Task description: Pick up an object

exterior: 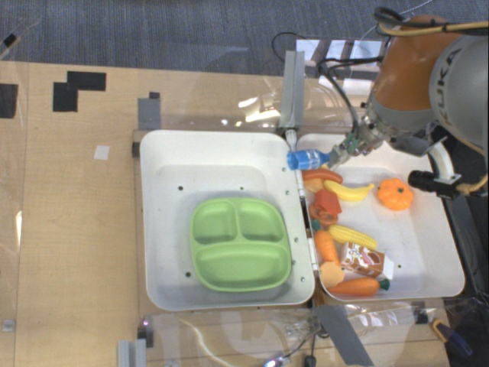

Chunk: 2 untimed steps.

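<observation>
Reaching in from the right, the gripper [338,156] hung over the upper left corner of the right bin [439,243], its slim tip pointing down and left toward a small blue bottle [304,159]. The tip touched or nearly touched the bottle's right end, but whether the bottle sat between the fingers could not be told, nor how widely they stood. The bottle lay on its side at the rim where the two bins meet, just above the heap of toy food.

Below the bottle, along the bin's left wall, a reddish piece [321,177] and a red pepper-like item [326,203] were crowded together, with a banana [353,193] curving off to their right. An orange pumpkin [395,194] sat apart, further right, near the arm's black fitting. Lower down lay a yellow corn cob [353,236], a carrot [326,245], a small printed carton [365,261] and a second orange carrot [353,287] at the bottom edge, all touching or nearly so.

The left bin [164,205] held a green divided plate [241,244], flat and right way up, toward its lower right part.

Behind the gripper rose the arm [458,60], grey with its broad orange band, cables looping over it.
</observation>
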Each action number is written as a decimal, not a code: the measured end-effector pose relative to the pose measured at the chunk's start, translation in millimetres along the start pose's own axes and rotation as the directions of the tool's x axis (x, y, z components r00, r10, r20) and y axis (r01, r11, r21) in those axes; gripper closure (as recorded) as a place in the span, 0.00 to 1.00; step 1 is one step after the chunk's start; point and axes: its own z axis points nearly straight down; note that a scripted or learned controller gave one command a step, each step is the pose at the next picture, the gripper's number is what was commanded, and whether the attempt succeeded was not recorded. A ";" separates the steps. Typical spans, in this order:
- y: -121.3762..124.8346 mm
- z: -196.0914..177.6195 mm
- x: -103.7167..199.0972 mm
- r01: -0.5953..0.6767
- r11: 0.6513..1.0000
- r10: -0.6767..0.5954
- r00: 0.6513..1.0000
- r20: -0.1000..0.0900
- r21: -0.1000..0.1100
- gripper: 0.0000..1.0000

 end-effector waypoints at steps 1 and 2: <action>0.4 -6.2 35.6 -0.315 0.949 0.315 0.949 -0.001 0.003 1.00; 49.5 -18.6 37.9 -0.310 0.951 0.310 0.951 0.000 0.000 1.00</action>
